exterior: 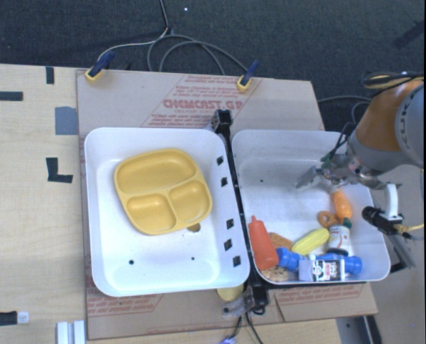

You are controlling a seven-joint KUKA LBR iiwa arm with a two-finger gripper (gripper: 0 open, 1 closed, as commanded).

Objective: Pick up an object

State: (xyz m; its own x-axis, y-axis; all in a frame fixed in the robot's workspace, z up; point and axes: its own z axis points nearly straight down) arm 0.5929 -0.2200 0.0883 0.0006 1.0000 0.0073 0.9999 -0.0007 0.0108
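The fingers [309, 179] of the gripper [320, 177] are seen spread apart over the bare floor of the right bin [284, 149], with nothing between them. The gripper is held low in the upper right part of that bin, and the grey arm [384, 131] with its orange band is seen reaching in from the right edge. Just below and to the right of the gripper an orange carrot-like toy [342, 206] is found, close to the gripper but not held. Further down, along the bin's lower wall, a cluster of objects is gathered: a red bottle [262, 241], a yellow corn cob [309, 240], a small white bottle [339, 239], a blue dumbbell-shaped toy [320, 262] and a dark labelled carton [324, 269]. These lie touching or overlapping one another, well apart from the gripper. In the left bin [112, 264] a yellow divided plate [162, 190] is laid, tilted slightly, near the bin's upper half. Both bins are set on a brown cardboard sheet [191, 99].
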